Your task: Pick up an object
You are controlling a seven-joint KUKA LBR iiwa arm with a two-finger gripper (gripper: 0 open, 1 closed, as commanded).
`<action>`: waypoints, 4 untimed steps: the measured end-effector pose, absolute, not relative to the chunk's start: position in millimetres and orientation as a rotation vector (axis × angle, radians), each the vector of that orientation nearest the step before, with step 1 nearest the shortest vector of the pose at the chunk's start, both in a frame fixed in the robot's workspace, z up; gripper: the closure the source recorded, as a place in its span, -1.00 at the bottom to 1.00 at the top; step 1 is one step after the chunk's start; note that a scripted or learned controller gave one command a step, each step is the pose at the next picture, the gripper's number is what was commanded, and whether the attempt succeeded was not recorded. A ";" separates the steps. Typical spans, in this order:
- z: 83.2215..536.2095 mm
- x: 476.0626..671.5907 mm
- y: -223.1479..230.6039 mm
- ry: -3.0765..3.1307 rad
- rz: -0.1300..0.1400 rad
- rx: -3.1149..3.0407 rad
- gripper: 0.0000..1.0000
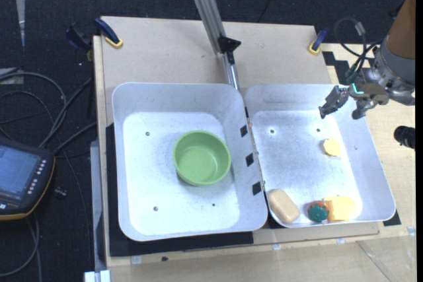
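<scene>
Step in hand: approach; nothing gripped yet, pick not yet begun.
Jaws: two dark fingers spread apart, nothing between them; gripper (345,104) hangs over the far right part of the right bin (291,135).
Nearest candidate: small yellow piece (332,147), alone on the bin floor, just near-side of the gripper, apart from all else.
Doing it well: centre over the yellow piece, keep the spread wider than the piece, descend straight, close only once the fingers straddle it; judged the easiest pick, since open floor lies on every side.
Other candidates: tan oblong block (284,205), teal and red ball-like item (318,211), yellow block (342,207), all along the near edge of the right bin.
In the way: ball-like item and yellow block touch or nearly touch; bin wall close behind them; poor finger room there.
Left bin (132,142): green bowl (201,157) upright at its middle, well apart from the gripper.
Divider: raised rims where the bins meet, with dark clips (250,158); crossing low risks a knock.
Surface (165,49): pale board, clamps at the far corners.
</scene>
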State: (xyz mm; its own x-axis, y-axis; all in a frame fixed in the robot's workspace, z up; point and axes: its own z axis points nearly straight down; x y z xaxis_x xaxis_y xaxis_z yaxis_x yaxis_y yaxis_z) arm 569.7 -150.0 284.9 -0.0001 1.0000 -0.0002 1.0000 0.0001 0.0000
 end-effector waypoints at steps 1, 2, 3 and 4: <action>284.8 569.7 -150.0 2.221 0.000 2.221 -1.00; 228.2 575.9 -143.1 2.225 -0.005 2.223 -1.00; 181.6 569.8 -136.4 2.225 -0.004 2.223 -1.00; 135.5 575.0 -131.0 2.225 -0.004 2.223 -1.00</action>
State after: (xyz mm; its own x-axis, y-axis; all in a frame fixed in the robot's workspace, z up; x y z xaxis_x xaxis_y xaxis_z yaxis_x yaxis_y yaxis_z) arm 575.0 -131.0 135.5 -0.0005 1.0000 0.0008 1.0000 0.0005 -0.0042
